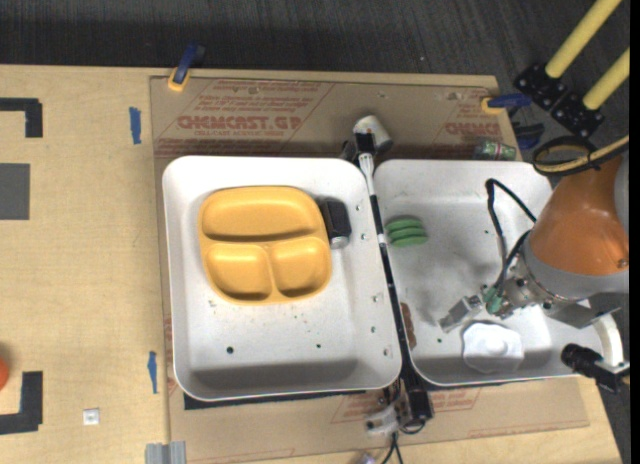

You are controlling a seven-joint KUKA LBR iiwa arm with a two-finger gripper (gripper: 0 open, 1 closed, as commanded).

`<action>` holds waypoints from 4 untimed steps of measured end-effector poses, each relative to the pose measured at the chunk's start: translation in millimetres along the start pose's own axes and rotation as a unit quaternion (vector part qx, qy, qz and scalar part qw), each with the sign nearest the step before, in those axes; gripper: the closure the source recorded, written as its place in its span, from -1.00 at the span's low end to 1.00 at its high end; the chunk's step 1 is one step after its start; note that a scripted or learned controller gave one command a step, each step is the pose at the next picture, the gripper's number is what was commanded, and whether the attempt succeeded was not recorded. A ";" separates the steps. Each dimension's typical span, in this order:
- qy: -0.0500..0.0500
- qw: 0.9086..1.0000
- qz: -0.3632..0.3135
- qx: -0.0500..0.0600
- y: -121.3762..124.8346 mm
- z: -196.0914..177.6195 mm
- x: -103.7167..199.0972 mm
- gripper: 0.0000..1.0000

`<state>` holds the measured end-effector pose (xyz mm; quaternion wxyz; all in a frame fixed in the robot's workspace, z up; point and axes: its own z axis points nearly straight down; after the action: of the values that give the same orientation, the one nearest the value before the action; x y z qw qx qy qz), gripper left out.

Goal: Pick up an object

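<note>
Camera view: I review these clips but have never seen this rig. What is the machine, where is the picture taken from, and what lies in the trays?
One fixed camera looks down at a slant on a bench with two shallow white bins. The grey and orange shape at the right is the robot arm, reaching into the right bin. Its gripper is low in that bin, beside a white object. A small green ridged object lies farther up the same bin. The left bin holds a yellow divided tray with a small dark object at its edge. Nothing is visibly held.
</note>
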<state>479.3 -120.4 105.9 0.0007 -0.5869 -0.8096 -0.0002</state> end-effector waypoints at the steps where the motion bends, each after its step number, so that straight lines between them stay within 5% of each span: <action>1: -0.002 1.000 0.019 -0.001 -16.2 -25.9 -50.5 -1.00; 2: -0.002 0.995 0.100 -0.002 -1.6 -50.2 -106.6 -1.00; 3: 0.000 0.988 0.156 0.000 -11.6 21.0 -35.5 -1.00; 4: 0.000 0.994 0.112 -0.001 6.2 20.7 16.6 -1.00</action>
<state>479.9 -102.7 85.2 0.0001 -0.6740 -0.7388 -0.0008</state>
